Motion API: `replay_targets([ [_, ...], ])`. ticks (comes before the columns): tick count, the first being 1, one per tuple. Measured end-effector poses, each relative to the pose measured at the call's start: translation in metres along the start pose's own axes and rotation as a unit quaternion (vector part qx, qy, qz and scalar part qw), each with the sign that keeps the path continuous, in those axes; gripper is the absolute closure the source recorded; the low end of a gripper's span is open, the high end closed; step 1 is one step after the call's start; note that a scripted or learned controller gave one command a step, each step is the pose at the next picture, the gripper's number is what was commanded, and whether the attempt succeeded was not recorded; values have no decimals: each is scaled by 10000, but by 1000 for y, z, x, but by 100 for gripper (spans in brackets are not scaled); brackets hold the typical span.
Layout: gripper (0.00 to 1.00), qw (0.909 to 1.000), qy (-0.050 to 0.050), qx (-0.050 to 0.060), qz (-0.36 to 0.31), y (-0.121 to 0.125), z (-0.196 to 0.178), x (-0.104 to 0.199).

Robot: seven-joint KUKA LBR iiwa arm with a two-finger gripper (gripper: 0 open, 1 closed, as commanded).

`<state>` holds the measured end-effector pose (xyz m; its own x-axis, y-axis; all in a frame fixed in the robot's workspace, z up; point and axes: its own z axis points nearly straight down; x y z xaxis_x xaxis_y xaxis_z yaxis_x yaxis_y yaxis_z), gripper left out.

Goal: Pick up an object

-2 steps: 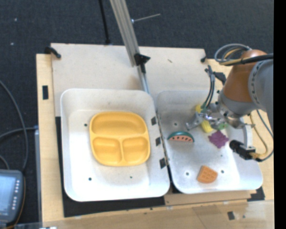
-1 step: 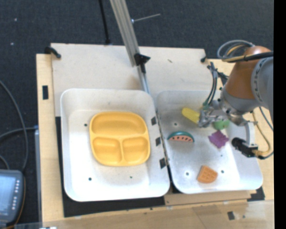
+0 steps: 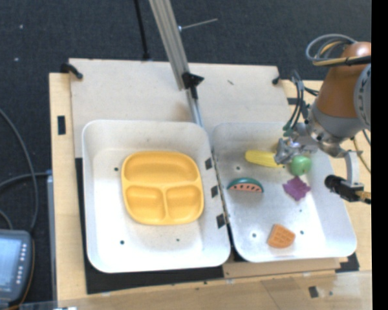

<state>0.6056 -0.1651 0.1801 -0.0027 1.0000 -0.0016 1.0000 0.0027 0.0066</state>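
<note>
Right bin (image 3: 336, 234): orange wedge (image 3: 281, 236) nearest; purple piece (image 3: 296, 188), watermelon slice (image 3: 246, 186) mid; green ball (image 3: 301, 165) and banana (image 3: 262, 158) far, beside gripper (image 3: 286, 152), grip state indiscernible. Left bin (image 3: 97, 237): yellow tray (image 3: 161, 186).

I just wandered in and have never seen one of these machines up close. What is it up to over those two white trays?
A grey and orange robot arm reaches in from the right, its gripper low over the right bin, by a yellow banana and a green ball. Also in that bin lie a watermelon slice, a purple piece and an orange piece. The left bin holds a yellow divided plate. Nothing looks lifted yet.
</note>
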Motion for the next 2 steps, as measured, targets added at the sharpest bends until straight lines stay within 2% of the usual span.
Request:
replay_targets([
  [1, 100, 10000, -5, -10, -4, 5, -64, 2],
  [2, 100, 10000, 3, 19, -14, 6, -74, 1],
])
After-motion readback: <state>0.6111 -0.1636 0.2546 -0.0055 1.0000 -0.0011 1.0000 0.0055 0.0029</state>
